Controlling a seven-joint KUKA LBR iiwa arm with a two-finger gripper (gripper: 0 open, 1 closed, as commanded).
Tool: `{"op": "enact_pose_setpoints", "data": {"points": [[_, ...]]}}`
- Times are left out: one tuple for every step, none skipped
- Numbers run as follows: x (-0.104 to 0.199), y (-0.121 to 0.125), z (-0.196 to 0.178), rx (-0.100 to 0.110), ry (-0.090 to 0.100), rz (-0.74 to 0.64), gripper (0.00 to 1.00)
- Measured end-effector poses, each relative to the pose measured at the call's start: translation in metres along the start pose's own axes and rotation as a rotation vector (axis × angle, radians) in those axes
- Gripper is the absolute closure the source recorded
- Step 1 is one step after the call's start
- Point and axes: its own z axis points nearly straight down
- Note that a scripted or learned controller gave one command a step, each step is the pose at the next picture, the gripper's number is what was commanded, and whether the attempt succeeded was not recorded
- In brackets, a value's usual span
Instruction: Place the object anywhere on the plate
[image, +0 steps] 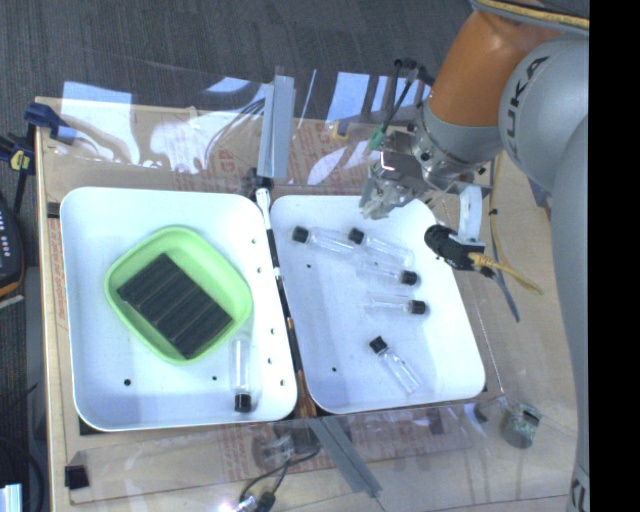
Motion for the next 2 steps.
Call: {"op": "enact_pose_setpoints", "data": {"points": [[0.072, -0.046, 0.034, -0.001, 0.000, -0.159, 1.00], [0.128, -0.071, 0.037, 0.000, -0.001, -0.382, 1.00]]}}
